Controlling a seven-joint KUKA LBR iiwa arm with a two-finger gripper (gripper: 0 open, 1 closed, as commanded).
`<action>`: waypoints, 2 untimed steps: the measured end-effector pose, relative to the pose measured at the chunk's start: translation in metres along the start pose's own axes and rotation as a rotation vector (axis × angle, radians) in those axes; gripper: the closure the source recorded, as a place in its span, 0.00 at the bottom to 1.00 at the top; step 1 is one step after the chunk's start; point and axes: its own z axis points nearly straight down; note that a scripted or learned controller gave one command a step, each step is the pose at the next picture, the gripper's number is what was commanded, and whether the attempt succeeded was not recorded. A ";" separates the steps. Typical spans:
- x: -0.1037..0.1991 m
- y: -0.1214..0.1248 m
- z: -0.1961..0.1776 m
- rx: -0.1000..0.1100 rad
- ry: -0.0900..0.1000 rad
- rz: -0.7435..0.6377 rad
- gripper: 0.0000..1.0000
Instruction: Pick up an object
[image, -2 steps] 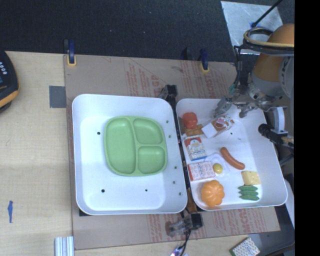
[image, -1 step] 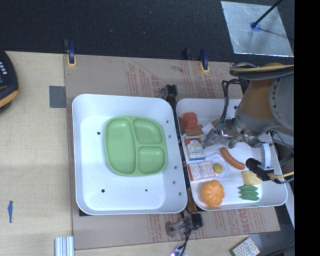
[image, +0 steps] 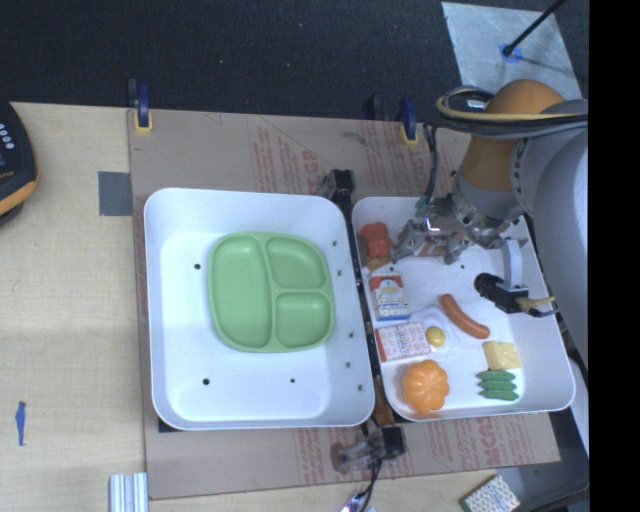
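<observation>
**Gripper low over the right bin**

Cardboard-covered bench carries two white bins. At the right bin's (image: 556, 400) twelve o'clock end hangs the gripper (image: 435, 240); whether it is spread or pinching, I cannot tell. Just at its nine o'clock: one red can (image: 375, 240). Toward six o'clock: one sausage (image: 464, 315), one orange pumpkin (image: 424, 386). Left bin (image: 170, 390) holds one green plate (image: 270, 291).
</observation>
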 end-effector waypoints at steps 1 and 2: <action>0.007 0.000 -0.008 -0.014 -0.005 0.000 0.00; 0.009 0.000 -0.002 -0.009 -0.005 0.003 0.00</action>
